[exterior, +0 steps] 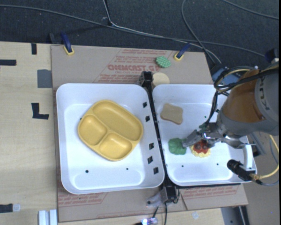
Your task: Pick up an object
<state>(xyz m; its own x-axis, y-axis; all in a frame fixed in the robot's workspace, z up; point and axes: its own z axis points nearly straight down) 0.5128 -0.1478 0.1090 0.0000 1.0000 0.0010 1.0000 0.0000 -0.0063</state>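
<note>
Over the right white bin (225, 175), the grey gripper (196, 138) hangs low, its finger state unclear, between a green leafy toy (176, 146) and a red-and-yellow toy (202, 149).

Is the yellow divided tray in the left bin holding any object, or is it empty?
Empty. The yellow tray lies flat in the left bin, and all three of its compartments show only bare yellow surface.
</note>
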